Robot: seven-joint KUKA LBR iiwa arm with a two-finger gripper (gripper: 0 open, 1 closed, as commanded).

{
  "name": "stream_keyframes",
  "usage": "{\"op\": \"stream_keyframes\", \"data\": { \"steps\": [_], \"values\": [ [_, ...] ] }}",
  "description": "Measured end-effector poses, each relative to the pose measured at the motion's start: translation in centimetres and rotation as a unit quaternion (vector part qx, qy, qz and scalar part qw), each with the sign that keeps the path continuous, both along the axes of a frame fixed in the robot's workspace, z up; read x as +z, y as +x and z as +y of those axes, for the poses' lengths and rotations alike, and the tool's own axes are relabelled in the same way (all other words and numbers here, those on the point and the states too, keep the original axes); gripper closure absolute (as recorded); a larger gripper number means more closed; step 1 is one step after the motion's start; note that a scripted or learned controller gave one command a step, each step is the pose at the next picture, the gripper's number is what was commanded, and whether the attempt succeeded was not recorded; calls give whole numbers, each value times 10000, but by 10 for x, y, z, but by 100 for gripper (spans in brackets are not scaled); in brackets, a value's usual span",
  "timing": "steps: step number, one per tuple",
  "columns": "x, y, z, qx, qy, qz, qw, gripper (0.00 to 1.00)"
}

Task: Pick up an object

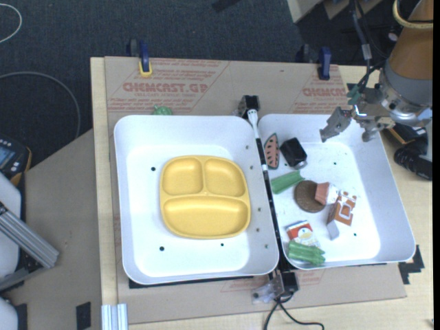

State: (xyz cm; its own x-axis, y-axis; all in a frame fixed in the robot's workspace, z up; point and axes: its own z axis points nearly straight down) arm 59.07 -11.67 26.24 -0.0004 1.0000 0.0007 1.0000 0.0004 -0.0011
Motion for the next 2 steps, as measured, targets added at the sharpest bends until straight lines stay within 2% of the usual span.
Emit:
{"op": "stream_keyframes", "data": {
  "steps": [1, 2],
  "values": [
    [-181, -34, 19, -8, 11, 57, 10000, 0],
    [-178, -84, 22, -12, 9, 32, 10000, 0]
  ]
}}
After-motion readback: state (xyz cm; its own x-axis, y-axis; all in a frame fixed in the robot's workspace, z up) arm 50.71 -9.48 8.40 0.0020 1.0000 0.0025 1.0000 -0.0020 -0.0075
